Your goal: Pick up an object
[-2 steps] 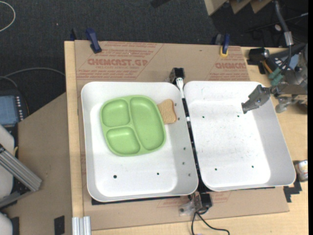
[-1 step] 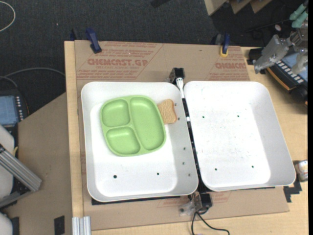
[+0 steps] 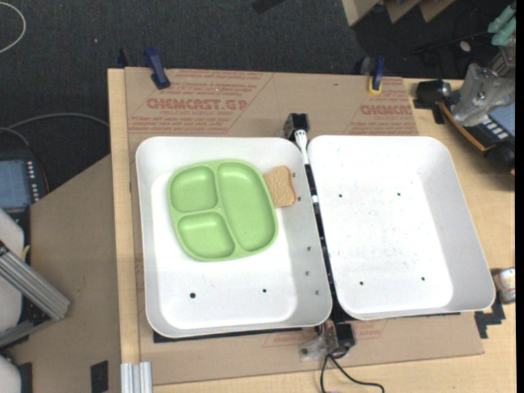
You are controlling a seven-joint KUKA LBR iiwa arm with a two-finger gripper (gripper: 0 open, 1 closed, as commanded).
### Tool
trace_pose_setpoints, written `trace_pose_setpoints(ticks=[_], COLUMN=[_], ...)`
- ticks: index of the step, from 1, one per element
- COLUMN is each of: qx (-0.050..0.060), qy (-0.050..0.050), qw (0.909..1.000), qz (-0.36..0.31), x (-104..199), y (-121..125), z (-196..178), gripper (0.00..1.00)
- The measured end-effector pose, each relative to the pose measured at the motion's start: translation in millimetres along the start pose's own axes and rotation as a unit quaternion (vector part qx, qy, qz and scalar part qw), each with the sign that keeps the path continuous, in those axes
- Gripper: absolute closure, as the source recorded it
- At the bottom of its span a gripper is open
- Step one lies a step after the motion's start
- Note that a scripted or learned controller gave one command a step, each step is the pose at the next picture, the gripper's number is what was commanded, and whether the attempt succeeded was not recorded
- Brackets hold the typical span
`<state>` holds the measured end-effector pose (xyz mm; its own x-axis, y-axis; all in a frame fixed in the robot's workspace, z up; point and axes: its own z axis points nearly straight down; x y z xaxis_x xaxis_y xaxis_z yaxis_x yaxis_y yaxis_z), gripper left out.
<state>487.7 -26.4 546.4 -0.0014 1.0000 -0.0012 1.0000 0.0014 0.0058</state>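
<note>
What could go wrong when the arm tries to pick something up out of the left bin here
1. The tan cracker-like piece lies flat against the green divided plate, so a grasp might catch the plate's rim or nudge both.
2. That piece also sits close to the left bin's right wall, leaving little room on that side.
3. The plate is wide and shallow; a grip on its rim could well slip or tip it.

Robot arm (image 3: 494, 121), upper right of the frame, cut by the frame's right edge. Visible parts: a pale silver-grey, angular metal gripper (image 3: 473, 97) body, and behind it a dark block edged by a thin orange band. Screws, cables and markings are too blurred to tell.
</note>
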Motion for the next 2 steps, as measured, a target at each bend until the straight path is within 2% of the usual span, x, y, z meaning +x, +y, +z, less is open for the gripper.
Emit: trace_pose_setpoints(ticks=[1, 2], qx=[0.011, 0.004], qy=[0.001, 0.002], qw=[0.9999, 1.0], qz=[0.001, -0.005], x=[18.4, 120.1], y=[-10.6, -9.6], z=[131.1, 129.2], gripper=[1.0, 1.0])
